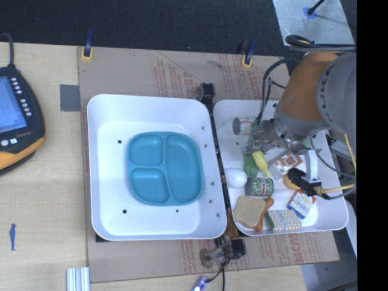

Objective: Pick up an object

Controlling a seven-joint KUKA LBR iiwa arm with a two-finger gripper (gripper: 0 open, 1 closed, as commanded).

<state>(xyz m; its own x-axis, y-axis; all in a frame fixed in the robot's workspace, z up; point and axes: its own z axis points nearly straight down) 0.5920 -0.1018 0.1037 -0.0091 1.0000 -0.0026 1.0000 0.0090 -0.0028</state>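
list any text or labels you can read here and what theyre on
None can be read as words.
Cardboard sheet: red printed rows, too blurred.
Can: label too small.
Small packets: print too small.
Pendant: screen and buttons too blurred.

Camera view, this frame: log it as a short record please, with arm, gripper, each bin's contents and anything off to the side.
arm: reaches in from the right, over the right bin
gripper: low among the clutter, fingers not discernible
left bin: blue divided plate
right bin: white egg, green can, yellow-green item, slice of bread, small packets
bench left edge: pendant with screen
object held: cannot tell
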